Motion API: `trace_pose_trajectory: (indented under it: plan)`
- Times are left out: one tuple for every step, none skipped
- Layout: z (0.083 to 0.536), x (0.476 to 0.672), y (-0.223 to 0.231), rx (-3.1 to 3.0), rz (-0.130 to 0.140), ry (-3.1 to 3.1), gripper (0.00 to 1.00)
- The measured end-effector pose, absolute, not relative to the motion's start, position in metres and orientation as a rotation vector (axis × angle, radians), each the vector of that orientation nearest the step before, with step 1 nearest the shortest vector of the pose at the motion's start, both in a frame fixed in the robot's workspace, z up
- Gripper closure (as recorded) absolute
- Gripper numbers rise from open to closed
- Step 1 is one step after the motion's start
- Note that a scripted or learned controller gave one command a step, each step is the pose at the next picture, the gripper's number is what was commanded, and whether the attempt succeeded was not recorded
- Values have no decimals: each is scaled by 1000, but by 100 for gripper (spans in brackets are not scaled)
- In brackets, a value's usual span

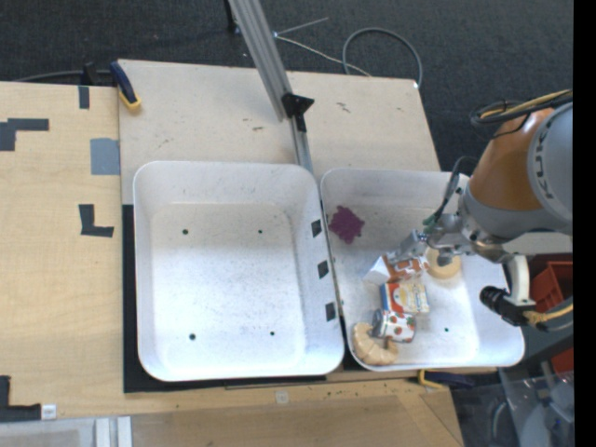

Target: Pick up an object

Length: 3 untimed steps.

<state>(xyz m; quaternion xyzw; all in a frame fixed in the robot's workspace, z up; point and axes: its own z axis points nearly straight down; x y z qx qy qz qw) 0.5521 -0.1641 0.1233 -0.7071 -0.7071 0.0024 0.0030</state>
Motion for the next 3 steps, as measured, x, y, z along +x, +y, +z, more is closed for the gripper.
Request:
trace_pose_trajectory:
  plan:
    - [114,558,-164,-2225,-10,-2232,0]
    - [121,560,-164,-2226,-10,-2233,100]
    - [169,552,-169,-2219,4,-2223,100]
